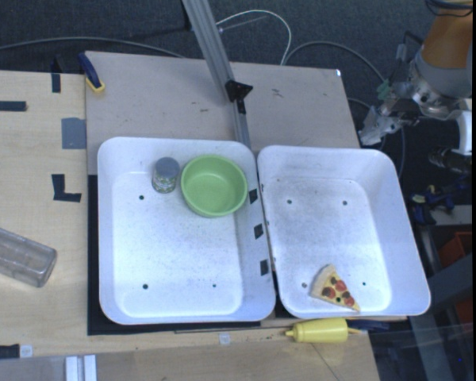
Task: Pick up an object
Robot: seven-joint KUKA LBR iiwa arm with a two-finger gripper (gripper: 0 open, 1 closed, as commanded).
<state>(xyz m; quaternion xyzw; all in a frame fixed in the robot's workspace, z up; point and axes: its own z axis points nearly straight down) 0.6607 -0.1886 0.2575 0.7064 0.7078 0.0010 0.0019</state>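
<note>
Nothing is picked yet: gripper (370,130) hangs at two o'clock beyond the bins, finger state indiscernible, pizza slice (334,287) untouched at five o'clock.

Pizza slice (334,288) flat in right bin, well below gripper (373,129); green bowl (213,184), grey-lidded jar (165,175) upright, touching, far left.

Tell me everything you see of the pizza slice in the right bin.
The pizza slice is a small toy wedge, tan crust with red and dark toppings, plastic by its look. It lies flat near the front of the right bin, tip pointing toward the bin's back-left, crust edge toward the front-right. Nothing but the bin floor touches it.
</note>
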